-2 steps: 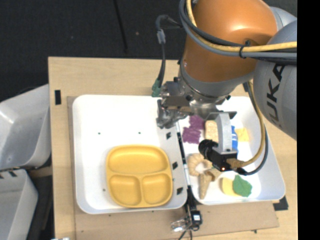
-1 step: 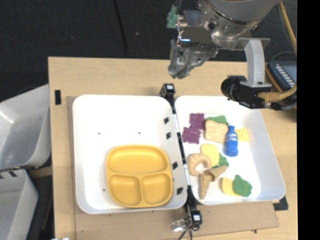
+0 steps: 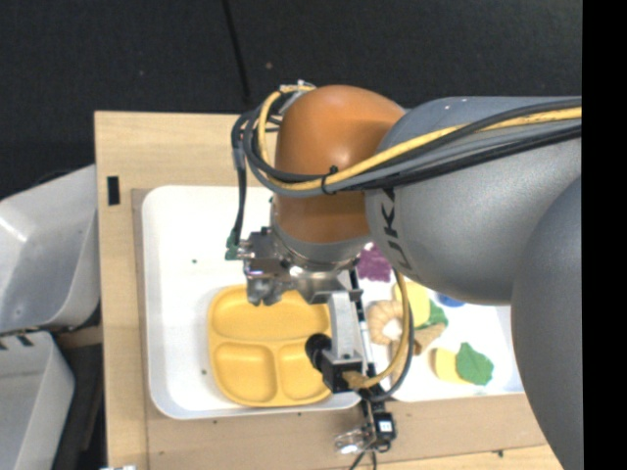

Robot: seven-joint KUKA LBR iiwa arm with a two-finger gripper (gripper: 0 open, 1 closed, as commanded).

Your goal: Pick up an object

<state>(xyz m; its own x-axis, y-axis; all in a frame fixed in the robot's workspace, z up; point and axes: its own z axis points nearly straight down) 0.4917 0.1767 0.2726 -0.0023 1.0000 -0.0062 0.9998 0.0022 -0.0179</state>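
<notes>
Three compartments in the yellow tray [image 3: 257, 360]: one wide one on the far side, two small ones side by side on the near side. It lies flat, open side up, and nothing is visible in any compartment. Its right end is hidden under the wrist hardware, so I can't call the long axis. The divided end points at the near rim.

The tray sits in the near-left part of the white bin [image 3: 176, 292], close to the near wall, with bare floor to its left and beyond it.

The gripper [image 3: 263, 284] is over the tray's far edge, just at the rim of the wide compartment. The arm [image 3: 470, 204] covers it from above, so I can't tell whether it is open or closed, or whether it has hold of anything.

To the right of the tray in the same bin are:
- a purple piece [image 3: 373, 262], partly under the wrist
- a tan lumpy piece [image 3: 387, 319] nearer the camera
- a blue bit [image 3: 453, 302] at the arm's edge
- a green piece [image 3: 474, 363] touching a yellow piece [image 3: 444, 363] near the near wall

The bin rests on a pale wooden bench [image 3: 120, 292].
</notes>
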